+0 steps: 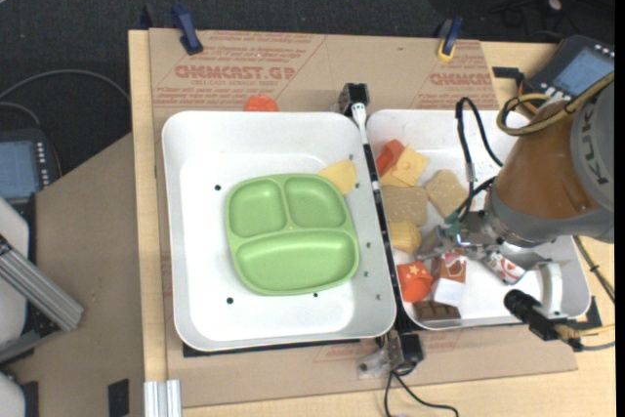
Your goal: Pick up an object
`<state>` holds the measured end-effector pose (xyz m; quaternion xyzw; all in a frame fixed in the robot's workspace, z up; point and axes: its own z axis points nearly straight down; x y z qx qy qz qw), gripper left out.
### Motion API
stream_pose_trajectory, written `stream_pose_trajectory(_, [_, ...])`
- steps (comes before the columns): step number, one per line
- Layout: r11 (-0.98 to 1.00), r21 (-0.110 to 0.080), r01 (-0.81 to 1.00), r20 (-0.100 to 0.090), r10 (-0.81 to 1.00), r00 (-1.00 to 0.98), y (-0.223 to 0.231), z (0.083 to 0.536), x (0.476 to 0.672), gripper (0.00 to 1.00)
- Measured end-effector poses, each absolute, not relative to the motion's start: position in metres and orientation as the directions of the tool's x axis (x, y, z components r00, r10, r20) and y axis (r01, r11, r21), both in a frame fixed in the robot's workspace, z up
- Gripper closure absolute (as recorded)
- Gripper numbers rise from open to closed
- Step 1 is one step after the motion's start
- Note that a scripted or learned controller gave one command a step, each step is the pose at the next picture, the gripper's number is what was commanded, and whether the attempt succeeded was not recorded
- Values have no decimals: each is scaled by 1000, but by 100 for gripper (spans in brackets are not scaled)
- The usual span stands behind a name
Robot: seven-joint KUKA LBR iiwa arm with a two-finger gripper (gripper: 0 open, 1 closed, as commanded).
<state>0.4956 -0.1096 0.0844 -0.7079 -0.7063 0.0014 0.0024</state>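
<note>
End effector (pixel 451 239) hovers just above the red-white packet (pixel 452 271) in the right bin (pixel 576 300).

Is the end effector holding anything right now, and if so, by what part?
Cannot be told. The end effector sits low in the right bin among the food pieces, but nothing is visibly held.

arm (pixel 557 176): cut off by right edge, covers right part of right bin (pixel 430 124) | tool (pixel 459 237): small, blurred among the pieces, finger state unreadable | brown piece (pixel 437 312): lower middle-right, too small to identify | grey device (pixel 18 169): cut off by left edge
</note>
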Motion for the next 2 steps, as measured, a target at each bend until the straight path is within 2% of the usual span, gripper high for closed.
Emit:
stream_pose_trajectory(1, [-2,5,1000,-2,1000,2,-110,96,500,100])
stream_pose_trajectory(2, [12,14,1000,2,1000,-12,-23,191,556,100])
